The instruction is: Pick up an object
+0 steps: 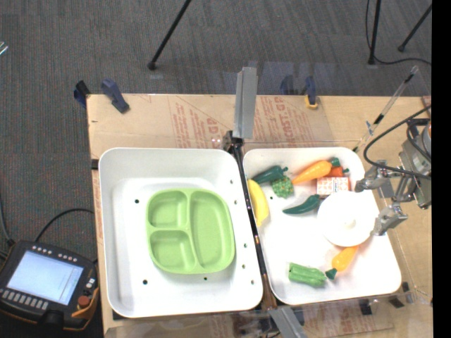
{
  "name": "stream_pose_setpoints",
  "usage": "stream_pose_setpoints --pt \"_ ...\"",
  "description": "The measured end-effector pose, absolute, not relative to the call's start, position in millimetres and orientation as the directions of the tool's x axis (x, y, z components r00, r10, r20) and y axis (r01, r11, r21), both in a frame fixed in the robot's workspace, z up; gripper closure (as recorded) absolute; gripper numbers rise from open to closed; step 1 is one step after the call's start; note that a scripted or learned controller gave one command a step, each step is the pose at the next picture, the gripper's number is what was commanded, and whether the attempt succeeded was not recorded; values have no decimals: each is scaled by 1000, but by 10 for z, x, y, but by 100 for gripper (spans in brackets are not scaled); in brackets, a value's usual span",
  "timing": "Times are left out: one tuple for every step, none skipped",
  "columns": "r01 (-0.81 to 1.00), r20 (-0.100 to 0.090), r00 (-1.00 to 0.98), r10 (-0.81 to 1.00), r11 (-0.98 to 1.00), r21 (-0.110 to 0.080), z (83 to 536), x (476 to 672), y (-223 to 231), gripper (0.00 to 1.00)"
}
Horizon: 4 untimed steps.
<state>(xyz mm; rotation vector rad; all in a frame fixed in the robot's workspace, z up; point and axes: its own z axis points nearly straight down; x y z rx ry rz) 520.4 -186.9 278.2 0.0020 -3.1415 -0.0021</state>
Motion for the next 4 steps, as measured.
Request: stream_pose_setpoints --pt "-36 5 -999 -36 999 3 853 4980 -1877 0" --pt "-46 2 -999 -46 999 2 962 5011 -1837 100" --pt "5 -3 -1000 6 1000 2 1247 5199 -1383 100" --pt "-152 -8 -988 -152 988 0 2286 4873 -665 100"
